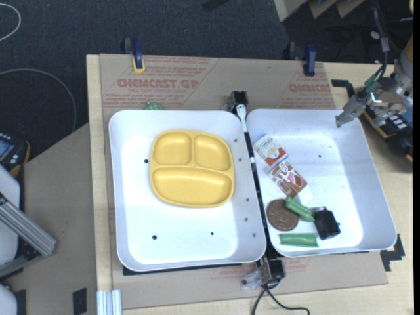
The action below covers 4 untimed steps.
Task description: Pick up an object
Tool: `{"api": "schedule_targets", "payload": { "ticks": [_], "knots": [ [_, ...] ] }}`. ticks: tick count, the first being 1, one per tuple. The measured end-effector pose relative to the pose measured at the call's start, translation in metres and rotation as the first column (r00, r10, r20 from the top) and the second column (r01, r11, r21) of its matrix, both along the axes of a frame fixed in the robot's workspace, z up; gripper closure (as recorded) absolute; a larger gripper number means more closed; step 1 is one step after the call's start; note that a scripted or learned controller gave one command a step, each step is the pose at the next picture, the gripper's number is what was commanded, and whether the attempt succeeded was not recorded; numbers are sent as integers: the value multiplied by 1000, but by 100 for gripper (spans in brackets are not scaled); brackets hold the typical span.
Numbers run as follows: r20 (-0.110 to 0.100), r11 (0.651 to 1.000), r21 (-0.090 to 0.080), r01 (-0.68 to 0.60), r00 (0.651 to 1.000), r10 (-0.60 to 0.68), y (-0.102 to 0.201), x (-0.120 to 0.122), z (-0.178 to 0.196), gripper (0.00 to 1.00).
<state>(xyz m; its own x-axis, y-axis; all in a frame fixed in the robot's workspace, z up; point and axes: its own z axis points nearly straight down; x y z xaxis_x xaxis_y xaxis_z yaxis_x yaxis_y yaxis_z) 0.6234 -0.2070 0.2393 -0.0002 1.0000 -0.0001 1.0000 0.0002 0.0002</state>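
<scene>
I am hovering my claw (346,115) over the back right corner of the right bin (341,143), right at its rim, and I am judging that I am at the very start of the pick, choosing a target. Whether the claw is parted or closed I cannot tell from up here; nothing is visibly caught in it. Everything I could grab is sitting well away from me, toward the bin's left side and front edge, so I am thinking the sound way is to travel over the chosen piece before dropping, line my grip across its narrow side, and descend straight. The black block (326,222) near the front edge looks the easiest: chunky and raised. The red and white packet (279,165), lying slanted along the left side, looks flat and likely to slip. The brown disc (283,215) is lying flat too, and a green pod (299,209) is touching its right edge, reaching toward the black block, so crowding could spoil a grip there. A second green pod (298,239) is lying alone along the front edge, close to the wall. The left bin (131,195) is carrying a yellow divided tray (192,168) in its back half, all three of its compartments bare.
</scene>
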Motion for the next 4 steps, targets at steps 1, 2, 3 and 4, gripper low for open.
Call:
{"api": "schedule_targets", "payload": {
  "ticks": [1, 2, 3, 4],
  "knots": [
    [-10, 1000, 3, 1, 1000, -1, -17, 8, -101, 0],
    [-1, 1000, 0, 2, 1000, -2, -17, -40, -52, 0],
    [-6, 1000, 6, -7, 1000, 7, 62, -37, -93, 0],
    [20, 1000, -5, 3, 1000, -3, 99, -43, -134, 0]
  ]
}}
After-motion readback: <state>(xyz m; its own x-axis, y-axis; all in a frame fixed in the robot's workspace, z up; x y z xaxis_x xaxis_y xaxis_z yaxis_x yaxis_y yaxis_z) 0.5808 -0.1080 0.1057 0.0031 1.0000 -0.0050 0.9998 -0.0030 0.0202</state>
